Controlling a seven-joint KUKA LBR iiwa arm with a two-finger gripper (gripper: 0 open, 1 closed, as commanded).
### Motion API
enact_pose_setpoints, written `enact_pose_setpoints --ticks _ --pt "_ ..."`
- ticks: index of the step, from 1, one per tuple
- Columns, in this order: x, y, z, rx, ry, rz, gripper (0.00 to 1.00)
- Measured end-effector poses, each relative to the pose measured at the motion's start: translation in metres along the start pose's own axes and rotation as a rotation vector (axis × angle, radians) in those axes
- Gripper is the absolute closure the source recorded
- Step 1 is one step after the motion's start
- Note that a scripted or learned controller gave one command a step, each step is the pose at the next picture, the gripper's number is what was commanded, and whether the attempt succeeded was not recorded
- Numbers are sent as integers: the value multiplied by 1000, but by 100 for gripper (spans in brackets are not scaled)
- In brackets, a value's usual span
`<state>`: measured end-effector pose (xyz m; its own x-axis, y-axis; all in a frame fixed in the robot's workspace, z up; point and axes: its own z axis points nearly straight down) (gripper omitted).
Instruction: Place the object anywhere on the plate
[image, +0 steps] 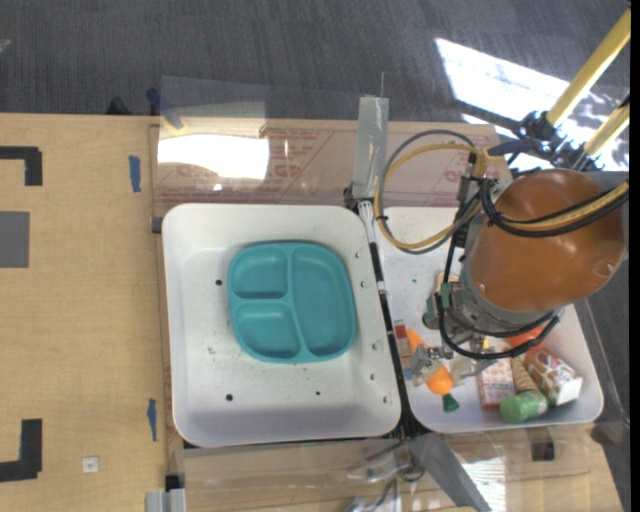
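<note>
A teal plate (293, 300) with three compartments lies in the left white bin (190, 390), and nothing rests on it. My gripper (438, 357) is low in the right bin (588, 400), mostly hidden under the arm's orange wrist (540, 240). It hangs just above a small toy carrot (438, 380), orange with a green tip, near the bin's left wall. Whether it touches the carrot is hidden.
A pink and white carton (495, 384), a brown and red box (551, 377) and a green lump (522, 406) crowd the right bin's front. A small orange piece (401, 334) lies by the divider wall (385, 320). Black and yellow cables (420, 190) loop over the bin's back.
</note>
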<state>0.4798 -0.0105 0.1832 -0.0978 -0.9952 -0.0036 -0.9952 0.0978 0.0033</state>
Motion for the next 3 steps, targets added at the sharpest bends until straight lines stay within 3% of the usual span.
enact_pose_setpoints --ticks 1,2,3 --pt "-44 -57 0 5 -2 4 100" --pt "-134 -135 -23 7 -5 19 100" --pt "-130 -135 -22 6 -2 25 0"
